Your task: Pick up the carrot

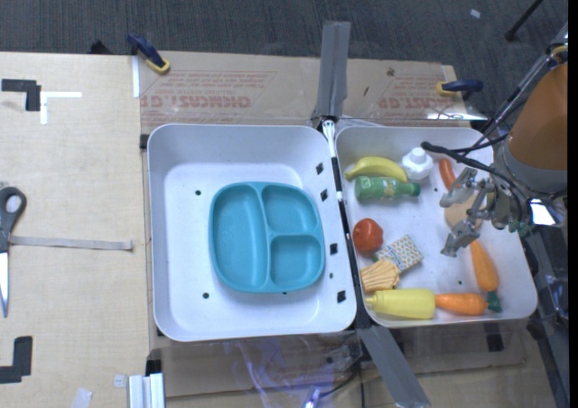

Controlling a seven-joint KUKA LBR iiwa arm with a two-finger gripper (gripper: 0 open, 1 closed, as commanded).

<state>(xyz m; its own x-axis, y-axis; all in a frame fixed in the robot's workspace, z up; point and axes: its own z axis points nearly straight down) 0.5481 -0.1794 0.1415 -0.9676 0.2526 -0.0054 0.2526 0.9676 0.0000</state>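
An orange carrot (462, 304) with a green end lies flat along the front wall of the right bin (519, 257). A second orange, carrot-like piece (483, 266) lies just behind it, pointing away from the front. My gripper (454, 217) hangs over the right half of this bin, behind and to the left of both pieces. It is open, and a tan item (459, 211) shows in the gap between its fingers. I cannot tell whether they touch it. Neither orange piece is between the fingers.
The right bin also holds a banana (375, 165), a green bottle (384, 188), a white cap (416, 161), a slim orange item (446, 171), a tomato (367, 234), a cracker (404, 253), fries (379, 275) and a yellow corn-like piece (402, 304). The left bin (172, 244) holds a blue divided plate (268, 236).
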